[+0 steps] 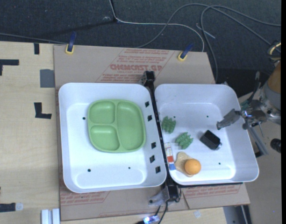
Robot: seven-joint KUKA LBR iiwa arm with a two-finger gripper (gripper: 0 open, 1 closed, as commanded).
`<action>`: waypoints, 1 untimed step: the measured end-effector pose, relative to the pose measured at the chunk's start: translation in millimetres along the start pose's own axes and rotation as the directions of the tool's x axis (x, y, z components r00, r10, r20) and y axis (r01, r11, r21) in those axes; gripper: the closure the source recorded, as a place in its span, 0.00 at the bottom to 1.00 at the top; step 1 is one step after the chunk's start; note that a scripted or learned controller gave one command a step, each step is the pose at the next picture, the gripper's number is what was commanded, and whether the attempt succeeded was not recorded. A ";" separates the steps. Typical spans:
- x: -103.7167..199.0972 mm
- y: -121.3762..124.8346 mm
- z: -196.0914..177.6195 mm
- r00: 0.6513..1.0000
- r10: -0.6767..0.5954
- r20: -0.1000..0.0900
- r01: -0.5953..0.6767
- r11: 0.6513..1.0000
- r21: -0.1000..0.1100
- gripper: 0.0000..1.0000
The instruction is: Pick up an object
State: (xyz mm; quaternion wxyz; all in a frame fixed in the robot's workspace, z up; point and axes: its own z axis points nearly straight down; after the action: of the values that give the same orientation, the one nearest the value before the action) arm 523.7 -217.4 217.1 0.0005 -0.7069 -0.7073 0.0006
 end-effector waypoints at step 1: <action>7.5 2.5 61.2 1.000 -0.001 -0.001 0.001 1.000 0.004 0.00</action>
State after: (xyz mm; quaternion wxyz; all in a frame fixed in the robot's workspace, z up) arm 526.1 -209.9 155.9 0.0023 -0.7067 -0.7075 0.0014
